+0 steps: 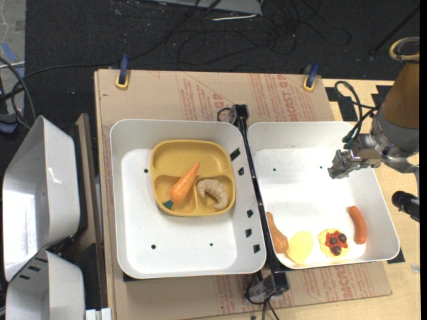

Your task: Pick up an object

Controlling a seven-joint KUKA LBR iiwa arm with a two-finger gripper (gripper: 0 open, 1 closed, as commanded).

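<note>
My gripper (338,167) hangs over the upper right part of the right bin (293,145), with nothing seen between its tips. Along that bin's front edge lie a drumstick-shaped toy (275,233), a pale yellow round piece (301,245), a small yellow pastry with red and dark berries (333,241) and an orange sausage (359,224). In the left bin (133,179) stands a yellow divided plate (163,155) that holds an orange carrot (185,183) and a beige shrimp (213,192).
The two bins share a black divider strip (248,179) with clips. The bench is brown cardboard (200,85) with yellow clamps at the back. White containers (37,192) stand off the bench at the left. Cables cross the dark floor behind.
</note>
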